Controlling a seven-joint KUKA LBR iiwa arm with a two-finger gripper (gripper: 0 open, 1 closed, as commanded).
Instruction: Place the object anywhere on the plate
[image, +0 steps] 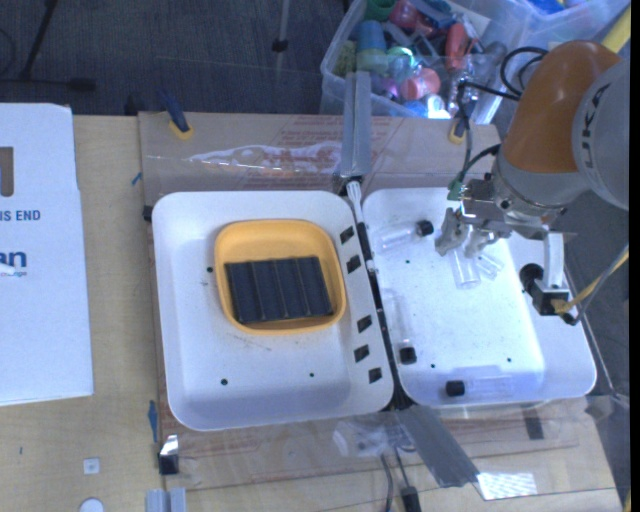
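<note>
Arm (560, 110) reaches down, gripper (468, 262) low over right bin (520, 350)

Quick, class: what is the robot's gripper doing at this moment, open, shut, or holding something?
Gripper: over the right bin; open or shut cannot be told, and nothing is seen held. The dark object lies on the yellow plate.

Dark ridged object (279, 290) lay flat on yellow plate (232, 243) in left bin (180, 330); gripper (468, 245) hovered over right bin (500, 350) (well apart).
</note>
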